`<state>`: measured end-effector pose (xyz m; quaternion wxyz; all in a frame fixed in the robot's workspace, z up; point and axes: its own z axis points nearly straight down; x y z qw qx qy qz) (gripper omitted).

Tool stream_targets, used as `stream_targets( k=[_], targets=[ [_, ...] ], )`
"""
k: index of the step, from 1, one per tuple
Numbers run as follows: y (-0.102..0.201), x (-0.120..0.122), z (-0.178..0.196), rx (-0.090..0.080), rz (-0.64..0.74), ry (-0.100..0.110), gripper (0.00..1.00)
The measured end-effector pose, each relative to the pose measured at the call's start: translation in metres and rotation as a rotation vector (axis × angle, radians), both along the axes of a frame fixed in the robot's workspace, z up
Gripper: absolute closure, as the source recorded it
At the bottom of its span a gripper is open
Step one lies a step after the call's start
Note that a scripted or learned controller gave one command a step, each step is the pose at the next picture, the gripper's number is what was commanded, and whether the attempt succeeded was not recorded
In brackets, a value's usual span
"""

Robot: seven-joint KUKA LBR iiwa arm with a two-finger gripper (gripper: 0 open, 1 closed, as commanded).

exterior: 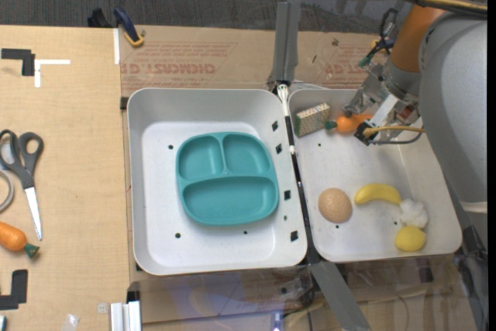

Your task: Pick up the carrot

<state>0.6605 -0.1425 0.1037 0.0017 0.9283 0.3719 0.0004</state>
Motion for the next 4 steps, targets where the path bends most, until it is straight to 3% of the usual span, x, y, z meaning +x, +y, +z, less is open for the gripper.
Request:
stream_targets(
  k=[1, 2, 3, 4],
  targets=[
    [0.012, -0.033, 0.000, -0.006, 0.007, -0.020, 0.00],
    [0.021, -0.037, 0.000, -0.006, -0.002, -0.020, 0.00],
    [0.037, -0.039, -0.012, 0.002, -0.046, 0.004, 0.00],
    [-0.019, -0.066, -0.012, 0.003, -0.022, 0.005, 0.00]
  ],
)
